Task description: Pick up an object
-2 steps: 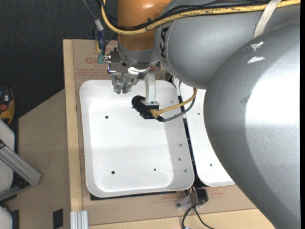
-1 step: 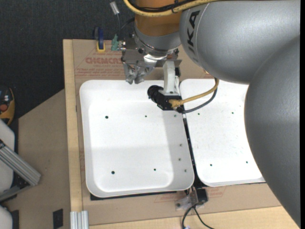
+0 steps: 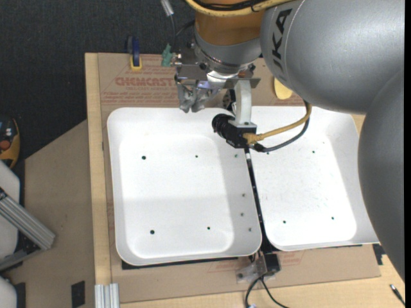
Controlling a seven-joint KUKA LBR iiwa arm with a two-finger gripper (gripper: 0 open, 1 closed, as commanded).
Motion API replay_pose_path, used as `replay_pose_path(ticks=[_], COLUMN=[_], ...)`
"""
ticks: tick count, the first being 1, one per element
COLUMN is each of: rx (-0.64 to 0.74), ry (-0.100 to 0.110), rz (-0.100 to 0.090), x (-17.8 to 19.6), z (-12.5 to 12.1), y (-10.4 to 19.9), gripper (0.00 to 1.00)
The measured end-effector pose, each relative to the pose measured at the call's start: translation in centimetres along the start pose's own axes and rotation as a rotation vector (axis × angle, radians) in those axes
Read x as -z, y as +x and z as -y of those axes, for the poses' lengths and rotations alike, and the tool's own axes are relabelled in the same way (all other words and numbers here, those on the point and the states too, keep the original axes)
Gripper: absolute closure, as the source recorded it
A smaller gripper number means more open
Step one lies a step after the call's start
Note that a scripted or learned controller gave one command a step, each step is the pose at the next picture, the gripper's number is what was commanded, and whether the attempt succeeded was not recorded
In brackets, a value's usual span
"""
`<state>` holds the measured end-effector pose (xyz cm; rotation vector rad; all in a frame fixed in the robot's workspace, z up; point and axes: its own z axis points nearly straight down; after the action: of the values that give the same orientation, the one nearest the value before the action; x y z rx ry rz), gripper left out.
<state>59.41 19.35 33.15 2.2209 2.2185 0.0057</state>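
My gripper (image 3: 194, 99) hangs over the far edge of the left white bin (image 3: 128, 172), near its back right corner. It sits under the grey and orange wrist, which hides most of it. I see nothing held beneath it. A black fitting with a tan cable (image 3: 282, 133) juts from the wrist over the seam between the bins. A small yellowish thing (image 3: 281, 90) peeks out behind the arm at the far edge of the right bin (image 3: 321, 197); I cannot tell what it is.
The big grey arm covers the top right of the view and part of the right bin. A blue and yellow clamp (image 3: 135, 54) and a green clamp (image 3: 167, 56) stand on the cardboard behind the left bin. A cable plug (image 3: 260, 266) lies at the front edge.
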Motion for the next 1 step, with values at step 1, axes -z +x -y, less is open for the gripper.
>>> replay_pose_path(ticks=[1], rx=[0.003], ry=[0.013], rz=[0.003], x=[-8.02], z=[-2.35], y=[3.22], gripper=[1.0])
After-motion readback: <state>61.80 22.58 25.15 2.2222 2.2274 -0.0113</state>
